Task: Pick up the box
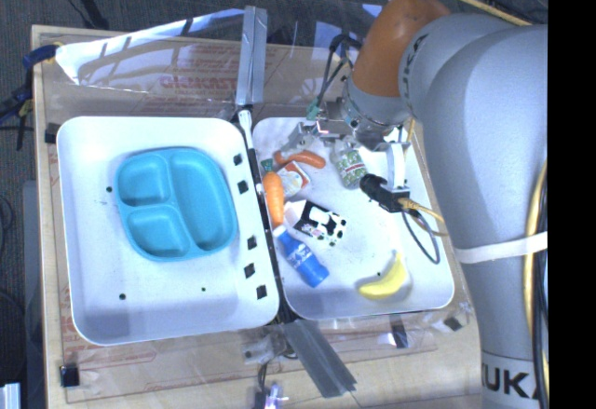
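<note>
A: Writing, L to R?
B: Faint red print on the bench (140, 72) behind the bins, unreadable. "UK" in white on the arm base, lower R, cut off by the frame edge.
A: Left bin (84, 286)?
B: Blue divided tray (177, 202), three compartments.
A: Right bin (424, 291)?
B: Carrot (274, 196), blue bottle (304, 263), box (319, 224) w/ black-white pattern, banana (386, 279), sausage-like item (300, 158), small jar (351, 167). Item under the carrot partly hidden, can't ID.
A: Hand (328, 129)?
B: Back of the right bin, over the sausage-like item. Fingers hard to make out; spread or pressed together, can't tell.
A: Box vs. hand?
B: Box lies mid-bin, toward the front from the hand, apart, not touching.
</note>
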Robot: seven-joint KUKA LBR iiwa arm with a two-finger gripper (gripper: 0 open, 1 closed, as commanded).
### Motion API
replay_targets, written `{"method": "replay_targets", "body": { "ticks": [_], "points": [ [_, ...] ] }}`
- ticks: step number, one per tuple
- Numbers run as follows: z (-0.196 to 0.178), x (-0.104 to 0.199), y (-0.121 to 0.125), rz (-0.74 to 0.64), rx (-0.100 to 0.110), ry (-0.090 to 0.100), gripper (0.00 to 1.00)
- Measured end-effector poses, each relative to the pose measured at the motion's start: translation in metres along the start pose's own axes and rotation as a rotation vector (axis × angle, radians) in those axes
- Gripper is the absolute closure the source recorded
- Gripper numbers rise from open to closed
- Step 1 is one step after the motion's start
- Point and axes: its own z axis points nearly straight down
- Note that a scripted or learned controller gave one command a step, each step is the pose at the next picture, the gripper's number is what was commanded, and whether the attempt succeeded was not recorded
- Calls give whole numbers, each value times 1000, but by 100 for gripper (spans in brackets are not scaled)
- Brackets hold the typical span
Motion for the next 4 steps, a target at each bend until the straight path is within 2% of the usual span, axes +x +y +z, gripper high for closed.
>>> {"method": "replay_targets", "body": {
  "ticks": [1, 2, 3, 4],
  "points": [
    [44, 15, -16, 64, -22, -17, 0],
    [32, 13, -16, 61, -22, -20, 100],
    [32, 14, -16, 61, -22, -20, 0],
    [51, -9, 8, -74, -7, -1, 0]
  ]
}}
